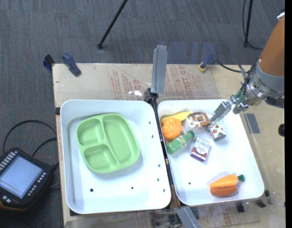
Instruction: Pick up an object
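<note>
Two shallow white bins side by side on a cardboard-topped bench [131, 80], left bin [70, 184] carrying a green divided plate [108, 141] near its middle, slightly toward the far edge. Seven small things for picking, all in the right bin [250, 165]: an orange fruit [171, 127] against the left wall near the far-left corner, a yellow banana [176, 115] just behind it, a brown-and-white carton [198, 120] right of the banana by the far edge, a green bottle [179, 143] lying tilted just in front of the orange fruit, a maroon packet [201, 149] near the bin's middle, a small red-and-white box [217, 132] right of the carton, and an orange carrot [225, 185] with a green top lying apart from the rest near the front-right corner. Reaching in from the right, a grey arm with an orange band [275, 46], gripper [218, 115] slanted down over the far edge of the right bin, tip just above the small red-and-white box and just beside the carton. Nothing visibly held; whether spread or closed cannot be told from this slant. Off the bench at lower left, a control pendant [17, 177] on the dark floor. At the bench's far edge, a blue clamp [70, 64] near the left corner and a yellow clamp [203, 66] toward the right.
</note>
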Controlling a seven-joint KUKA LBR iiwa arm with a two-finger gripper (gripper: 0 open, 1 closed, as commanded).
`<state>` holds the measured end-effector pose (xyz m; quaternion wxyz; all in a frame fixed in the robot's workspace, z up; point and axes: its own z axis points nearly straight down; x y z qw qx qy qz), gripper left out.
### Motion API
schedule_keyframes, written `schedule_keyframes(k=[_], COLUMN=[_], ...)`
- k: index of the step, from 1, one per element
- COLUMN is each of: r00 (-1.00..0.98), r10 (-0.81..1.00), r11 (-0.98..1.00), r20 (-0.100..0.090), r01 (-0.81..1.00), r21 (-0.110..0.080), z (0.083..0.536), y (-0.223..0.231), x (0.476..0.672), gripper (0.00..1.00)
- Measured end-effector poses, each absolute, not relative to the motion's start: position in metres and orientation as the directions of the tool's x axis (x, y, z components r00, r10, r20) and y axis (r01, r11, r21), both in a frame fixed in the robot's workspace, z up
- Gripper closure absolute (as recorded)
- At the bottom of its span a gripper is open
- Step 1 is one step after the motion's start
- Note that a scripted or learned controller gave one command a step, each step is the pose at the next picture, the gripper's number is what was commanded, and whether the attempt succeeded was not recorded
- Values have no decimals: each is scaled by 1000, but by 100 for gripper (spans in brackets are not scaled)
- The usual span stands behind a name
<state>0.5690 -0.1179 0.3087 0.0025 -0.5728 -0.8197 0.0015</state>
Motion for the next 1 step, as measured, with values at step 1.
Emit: schedule_keyframes(k=[1], r00=[-448], r10=[894], r11=[448], r20=[5], r01=[894], r21=[-6], z=[232], y=[-155], x=[605], gripper=[0])
